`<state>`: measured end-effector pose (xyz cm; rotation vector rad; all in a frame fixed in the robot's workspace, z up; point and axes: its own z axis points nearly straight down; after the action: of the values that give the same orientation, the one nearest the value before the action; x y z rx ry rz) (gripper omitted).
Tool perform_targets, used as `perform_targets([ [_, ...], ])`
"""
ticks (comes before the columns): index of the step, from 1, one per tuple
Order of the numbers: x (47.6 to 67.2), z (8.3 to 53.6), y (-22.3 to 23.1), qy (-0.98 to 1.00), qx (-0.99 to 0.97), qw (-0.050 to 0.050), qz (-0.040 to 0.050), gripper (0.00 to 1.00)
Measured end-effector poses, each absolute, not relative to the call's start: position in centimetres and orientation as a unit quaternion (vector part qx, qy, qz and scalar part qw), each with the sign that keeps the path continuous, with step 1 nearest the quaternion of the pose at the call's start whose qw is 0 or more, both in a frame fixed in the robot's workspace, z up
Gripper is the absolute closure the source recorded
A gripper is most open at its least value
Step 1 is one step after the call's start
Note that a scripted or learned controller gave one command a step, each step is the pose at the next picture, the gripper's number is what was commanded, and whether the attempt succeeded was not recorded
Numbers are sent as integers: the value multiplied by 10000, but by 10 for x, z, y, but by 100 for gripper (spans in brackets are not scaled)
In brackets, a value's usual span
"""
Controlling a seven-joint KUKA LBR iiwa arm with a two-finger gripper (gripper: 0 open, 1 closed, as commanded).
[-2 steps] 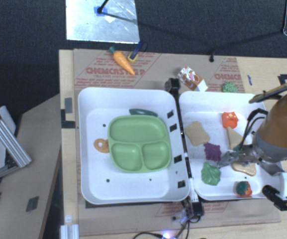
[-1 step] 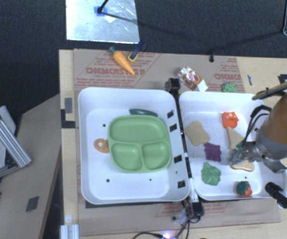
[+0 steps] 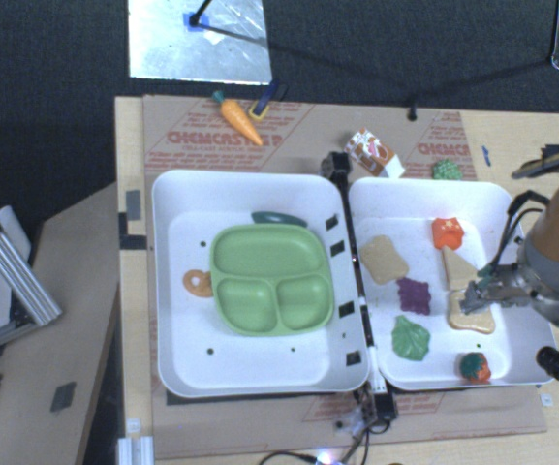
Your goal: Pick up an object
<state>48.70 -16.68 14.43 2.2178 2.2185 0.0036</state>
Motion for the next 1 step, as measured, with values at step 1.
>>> perform_targets([
  [1, 487, 200, -157, 7089, 7053, 28, 16, 100],
])
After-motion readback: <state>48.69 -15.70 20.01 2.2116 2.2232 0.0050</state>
